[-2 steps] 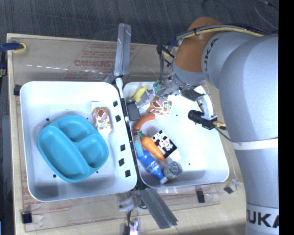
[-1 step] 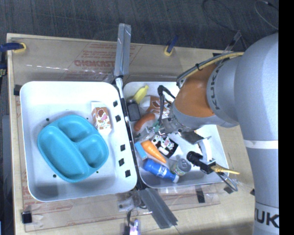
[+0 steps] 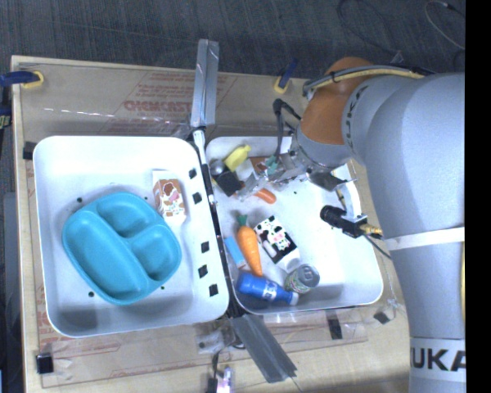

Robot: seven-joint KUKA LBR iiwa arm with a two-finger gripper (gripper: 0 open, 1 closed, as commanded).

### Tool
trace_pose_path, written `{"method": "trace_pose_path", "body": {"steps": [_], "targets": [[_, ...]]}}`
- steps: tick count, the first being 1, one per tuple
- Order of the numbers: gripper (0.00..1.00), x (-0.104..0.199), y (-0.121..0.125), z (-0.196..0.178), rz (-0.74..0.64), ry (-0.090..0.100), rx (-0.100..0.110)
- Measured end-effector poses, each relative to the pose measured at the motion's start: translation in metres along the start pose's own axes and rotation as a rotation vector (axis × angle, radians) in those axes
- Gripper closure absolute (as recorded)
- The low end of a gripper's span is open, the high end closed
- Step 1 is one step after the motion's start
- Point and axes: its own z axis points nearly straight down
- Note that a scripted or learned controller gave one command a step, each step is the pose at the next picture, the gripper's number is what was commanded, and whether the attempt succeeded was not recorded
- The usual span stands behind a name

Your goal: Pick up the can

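Overhead, camera view: two white bins side by side. Left bin (image 3: pixel 49 219) holds a blue divided tray (image 3: pixel 121 247) and a small printed carton (image 3: pixel 169 199). Right bin (image 3: pixel 362 281) holds the can (image 3: pixel 301 278), lying near the front wall, just beside a blue bottle (image 3: pixel 264 289); also a carrot (image 3: pixel 249 250), a black-and-white patterned box (image 3: pixel 275 237), a yellow item (image 3: pixel 236 155). Gripper (image 3: pixel 280 169) is low at the bin's far end, among small clutter, well apart from the can; whether it is spread or pressed together cannot be told, and nothing is visibly pinched. Risks, as judged: the round can may roll off a closing grasp; the adjacent bottle could be nudged or grabbed instead; the near wall crowds the approach.
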Motion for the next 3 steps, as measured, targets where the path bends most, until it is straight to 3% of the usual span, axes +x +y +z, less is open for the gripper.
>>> {"method": "trace_pose_path", "body": {"steps": [1, 2, 3], "targets": [[0.0, 0.059, -0.001, -0.014, -0.133, -0.012, -0.011], [0.0, -0.023, -0.044, -0.03, -0.091, -0.006, -0.012], [0.0, 0.001, -0.139, -0.002, -0.086, -0.004, -0.015]]}}
